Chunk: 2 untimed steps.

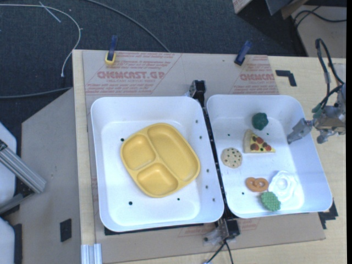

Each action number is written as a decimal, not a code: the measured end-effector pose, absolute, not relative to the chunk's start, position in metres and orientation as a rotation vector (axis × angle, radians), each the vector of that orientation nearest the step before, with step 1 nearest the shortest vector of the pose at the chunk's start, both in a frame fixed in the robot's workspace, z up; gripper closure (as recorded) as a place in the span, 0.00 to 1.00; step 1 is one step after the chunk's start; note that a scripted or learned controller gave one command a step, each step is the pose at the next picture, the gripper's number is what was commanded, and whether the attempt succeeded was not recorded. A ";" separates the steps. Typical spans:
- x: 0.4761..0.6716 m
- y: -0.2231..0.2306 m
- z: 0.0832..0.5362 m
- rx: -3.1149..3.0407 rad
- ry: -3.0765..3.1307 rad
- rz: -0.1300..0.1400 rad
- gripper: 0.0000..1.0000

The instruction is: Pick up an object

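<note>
In the right bin [308, 164], nearest the camera, lie a green toy [270, 201], a white piece [284, 183] and a pretzel [256, 183], then a cookie [231, 158]. Farther back come a pizza slice [258, 143] and a dark green ball [259, 120] (all well left of the hand). The hand [308, 130] hangs at the bin's right rim, holding nothing; whether it is apart I cannot tell.
</note>
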<state>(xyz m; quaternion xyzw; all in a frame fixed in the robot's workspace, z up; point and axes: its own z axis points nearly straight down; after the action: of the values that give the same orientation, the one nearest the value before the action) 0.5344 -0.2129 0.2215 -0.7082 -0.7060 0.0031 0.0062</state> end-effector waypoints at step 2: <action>0.536 -0.212 0.165 -2.216 -2.216 0.004 0.00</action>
<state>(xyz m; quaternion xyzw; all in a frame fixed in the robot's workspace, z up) 0.5364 -0.2123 0.1645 -0.7071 -0.7071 0.0013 0.0037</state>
